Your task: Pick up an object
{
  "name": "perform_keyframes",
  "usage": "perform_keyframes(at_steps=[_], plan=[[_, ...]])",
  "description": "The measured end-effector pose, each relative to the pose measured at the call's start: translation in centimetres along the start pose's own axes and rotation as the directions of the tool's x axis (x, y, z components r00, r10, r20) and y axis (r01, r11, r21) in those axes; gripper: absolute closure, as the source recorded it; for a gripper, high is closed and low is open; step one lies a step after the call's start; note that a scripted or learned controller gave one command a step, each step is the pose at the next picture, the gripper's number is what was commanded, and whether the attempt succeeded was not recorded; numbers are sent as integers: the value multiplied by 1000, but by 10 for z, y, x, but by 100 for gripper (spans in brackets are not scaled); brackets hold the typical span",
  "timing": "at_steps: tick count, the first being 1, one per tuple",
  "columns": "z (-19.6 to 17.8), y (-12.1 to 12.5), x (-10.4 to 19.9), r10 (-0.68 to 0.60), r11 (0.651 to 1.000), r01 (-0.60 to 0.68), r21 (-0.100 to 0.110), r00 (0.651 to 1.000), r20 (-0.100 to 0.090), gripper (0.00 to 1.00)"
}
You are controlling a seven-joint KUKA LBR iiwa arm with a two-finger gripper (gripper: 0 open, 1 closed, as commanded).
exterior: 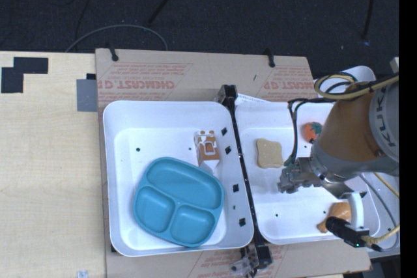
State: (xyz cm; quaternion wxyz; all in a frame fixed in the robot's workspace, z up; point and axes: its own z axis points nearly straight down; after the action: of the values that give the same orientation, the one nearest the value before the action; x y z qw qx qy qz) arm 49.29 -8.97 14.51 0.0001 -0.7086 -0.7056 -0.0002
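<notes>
In the camera view the left bin point(120, 133) holds a blue divided plate point(178, 201) across its lower middle and a small orange-and-white item point(208, 146) just above it near the divider, with bare floor along its left wall and top. The right bin point(273, 231) holds a tan flat piece point(268, 153) near its upper left, an orange-and-green object point(311, 131) and an orange object point(340, 210) at the right. The gripper point(291, 180) hangs just below the tan piece over bare floor; whether its fingers are released or clenched cannot be told.
</notes>
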Motion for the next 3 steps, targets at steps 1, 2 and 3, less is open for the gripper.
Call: perform_keyframes(at_steps=[1,2,3], plan=[[-44,1,6,-5,1000,5,-1,1000,0,100],[-93,11,6,-5,1000,5,-1,1000,0,100],[-81,25,54,-8,1000,8,4,1000,-1,100]])
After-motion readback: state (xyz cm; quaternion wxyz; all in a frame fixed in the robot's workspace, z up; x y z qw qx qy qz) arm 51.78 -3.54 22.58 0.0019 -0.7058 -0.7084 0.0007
